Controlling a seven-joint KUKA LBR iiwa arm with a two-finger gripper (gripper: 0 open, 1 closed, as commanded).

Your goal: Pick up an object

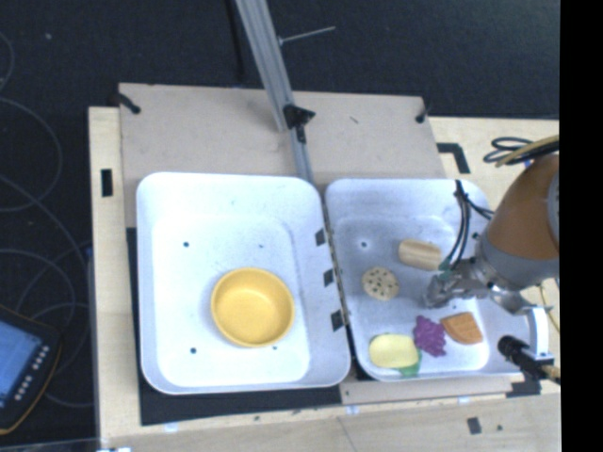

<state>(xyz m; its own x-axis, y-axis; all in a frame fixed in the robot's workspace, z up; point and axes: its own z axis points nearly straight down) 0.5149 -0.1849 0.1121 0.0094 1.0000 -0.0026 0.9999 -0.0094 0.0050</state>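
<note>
two white bins sit side by side on the surface (236,121), so things can go from one to the other. the left bin (170,205) has a yellow bowl (252,305) in it, alone. the right bin (377,205) has the small things to pick from: a tan roll (420,252), a round cookie (380,282), a purple bunch (431,335), an orange slice (463,328) and a yellow fruit (394,350). the tool (441,288) hangs low in the right bin, between the roll and the orange slice, just beside both. i think it is there to try for one of them. i cannot tell how the tool is set, and nothing shows in it.
</note>
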